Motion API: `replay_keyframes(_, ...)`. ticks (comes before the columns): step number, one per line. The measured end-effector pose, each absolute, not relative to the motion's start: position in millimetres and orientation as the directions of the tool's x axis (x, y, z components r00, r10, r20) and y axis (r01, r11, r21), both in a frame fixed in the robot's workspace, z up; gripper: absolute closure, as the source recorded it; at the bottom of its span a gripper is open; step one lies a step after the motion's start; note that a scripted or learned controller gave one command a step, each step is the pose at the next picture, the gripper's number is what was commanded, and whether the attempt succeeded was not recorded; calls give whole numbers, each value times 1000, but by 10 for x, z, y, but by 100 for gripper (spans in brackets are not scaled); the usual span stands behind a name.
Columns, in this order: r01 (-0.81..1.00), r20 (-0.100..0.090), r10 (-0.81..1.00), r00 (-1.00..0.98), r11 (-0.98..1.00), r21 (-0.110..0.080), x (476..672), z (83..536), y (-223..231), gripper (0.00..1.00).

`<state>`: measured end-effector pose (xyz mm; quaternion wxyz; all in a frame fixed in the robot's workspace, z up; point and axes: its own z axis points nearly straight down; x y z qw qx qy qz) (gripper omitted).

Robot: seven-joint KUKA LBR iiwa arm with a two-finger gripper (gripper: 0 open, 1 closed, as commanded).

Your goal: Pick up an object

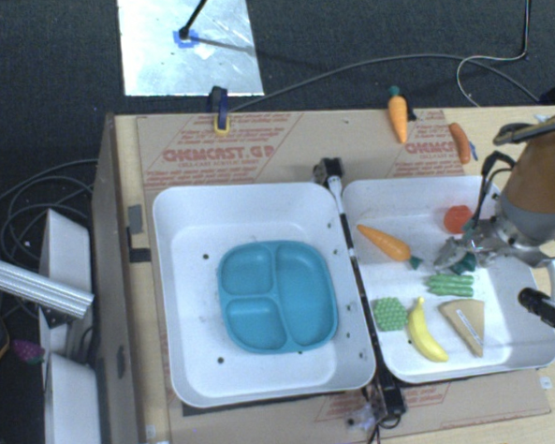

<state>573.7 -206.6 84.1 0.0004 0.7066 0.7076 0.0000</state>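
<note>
One green bean bunch [450, 285] lies in my right bin [538, 346], long side running 3 to 9 o'clock. My gripper [456, 255] hovers just at its 12 o'clock; I cannot tell how the jaws stand

The plate [277, 296] lies in the left bin [180, 232]; the banana [425, 330] in the right bin [538, 346].

Below the claw [456, 257] lay green beans [450, 285], a yellow banana [425, 330] and a sandwich wedge [465, 325]; a carrot [384, 243] sat to its left.
</note>
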Motion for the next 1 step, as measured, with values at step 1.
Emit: replay_keyframes(1,1000,-1,1000,-2,2,3,5747,951,-2068,100)
